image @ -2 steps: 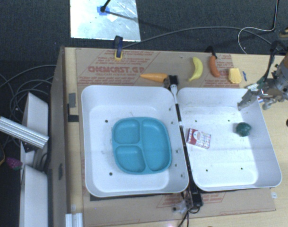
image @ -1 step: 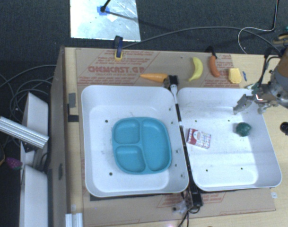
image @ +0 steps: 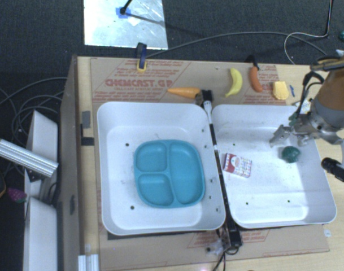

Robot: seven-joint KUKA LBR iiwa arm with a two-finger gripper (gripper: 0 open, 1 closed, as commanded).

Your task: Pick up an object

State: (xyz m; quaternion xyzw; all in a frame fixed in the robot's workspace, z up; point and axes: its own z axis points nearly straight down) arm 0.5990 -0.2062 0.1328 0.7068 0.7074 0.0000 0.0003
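Note:
A small dark green object (image: 291, 153) lies in the right white bin (image: 273, 216), near its right wall. A white and red packet (image: 237, 165) lies flat near that bin's left wall. My gripper (image: 293, 140) hangs just above and behind the green object, with its metal fingers (image: 278, 136) spread open and nothing between them. The grey arm with its orange band (image: 335, 92) reaches in from the right.
A blue divided plate (image: 169, 172) rests in the left white bin (image: 118, 151). Behind the bins, on the cardboard, lie a carrot (image: 183, 92), a banana (image: 235, 82), an orange sausage-like toy (image: 255, 79) and a yellow piece (image: 281, 90). Cables run along the back.

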